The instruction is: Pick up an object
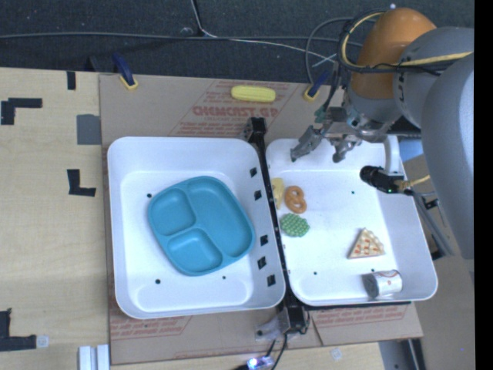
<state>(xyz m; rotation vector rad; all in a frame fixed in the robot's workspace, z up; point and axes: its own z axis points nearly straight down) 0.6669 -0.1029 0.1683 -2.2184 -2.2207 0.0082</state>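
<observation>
Your gripper hangs with fingers spread and nothing between them over the right white bin's far rim. The brown pretzel and green knobbly disc lie touching; descending there, you risk nudging both aside.

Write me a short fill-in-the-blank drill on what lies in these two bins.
1. The blue divided plate lies in the ____ bin.
2. The pizza slice lies in the right bin, ____ the gripper that hangs over the bin's far edge.
3. The pretzel lies just beyond the ____ leafy piece.
4. The yellow banana lies on the ____, beyond both bins.

Missing words: left; apart from; green; cardboard
</observation>
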